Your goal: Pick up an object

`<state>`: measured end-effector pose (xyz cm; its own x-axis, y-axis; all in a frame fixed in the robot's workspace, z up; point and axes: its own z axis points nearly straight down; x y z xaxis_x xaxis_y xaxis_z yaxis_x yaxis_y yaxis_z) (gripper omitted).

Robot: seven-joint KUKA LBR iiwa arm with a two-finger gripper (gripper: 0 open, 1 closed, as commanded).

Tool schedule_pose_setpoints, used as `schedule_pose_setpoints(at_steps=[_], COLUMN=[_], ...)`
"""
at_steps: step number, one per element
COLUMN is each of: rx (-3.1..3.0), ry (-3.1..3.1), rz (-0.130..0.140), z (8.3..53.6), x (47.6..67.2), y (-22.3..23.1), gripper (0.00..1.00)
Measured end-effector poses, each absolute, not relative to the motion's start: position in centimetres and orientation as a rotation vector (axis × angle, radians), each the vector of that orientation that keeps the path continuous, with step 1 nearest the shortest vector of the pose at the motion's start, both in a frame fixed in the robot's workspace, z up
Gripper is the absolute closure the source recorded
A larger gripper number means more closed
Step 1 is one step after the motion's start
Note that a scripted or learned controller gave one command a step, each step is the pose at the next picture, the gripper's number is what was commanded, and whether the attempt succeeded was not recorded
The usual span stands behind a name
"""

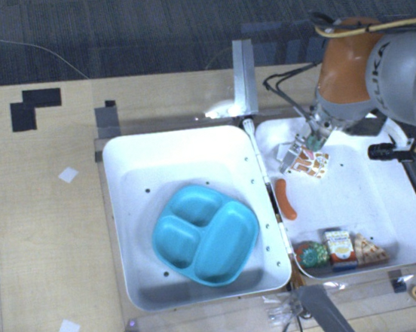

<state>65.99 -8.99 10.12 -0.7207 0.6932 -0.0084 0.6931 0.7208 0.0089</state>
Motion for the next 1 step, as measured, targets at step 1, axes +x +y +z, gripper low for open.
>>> schedule_pose_setpoints(at_steps=[1], rx=[1.189], ry=[2.883], rz=[0.01], z=[9.36], x=[62.06], y=[-9.41], gripper=[0.0])
